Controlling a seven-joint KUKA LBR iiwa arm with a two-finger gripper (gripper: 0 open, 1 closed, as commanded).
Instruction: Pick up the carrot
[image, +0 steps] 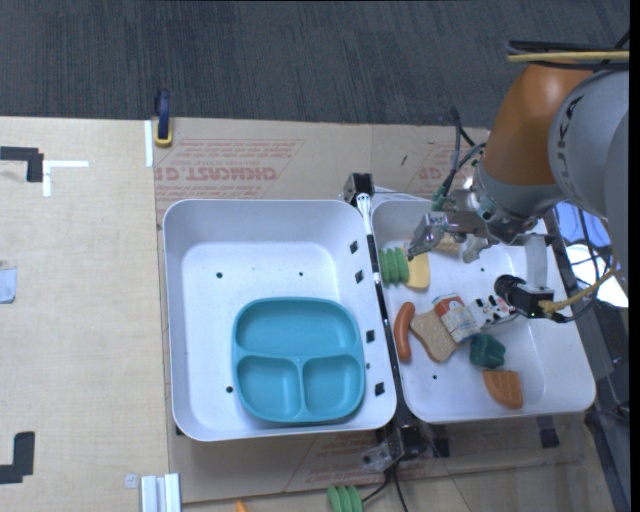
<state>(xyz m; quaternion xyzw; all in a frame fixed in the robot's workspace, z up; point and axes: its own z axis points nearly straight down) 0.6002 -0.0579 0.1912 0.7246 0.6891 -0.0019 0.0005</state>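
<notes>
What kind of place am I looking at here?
Most likely a robotics lab test bench: a grey-and-orange robot arm reaches over two white bins, one holding toy food like a carrot, the other a blue divided tray.

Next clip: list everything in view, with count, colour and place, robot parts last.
Bins: 2, white, side by side on the bench.
Tray: 1, teal, three compartments, left bin.
Carrot: 1, orange, right bin, near corner.
Sausage: 1, red-orange, right bin, by its left wall.
Bread slice: 1, brown, right bin, middle.
Green ridged item: 1, right bin, far left.
Yellow wedge: 1, beside it.
Dark green item: 1, above the carrot.
Arm: 1, grey and orange, from the right.
Gripper: 1, over right bin's far end.
</notes>
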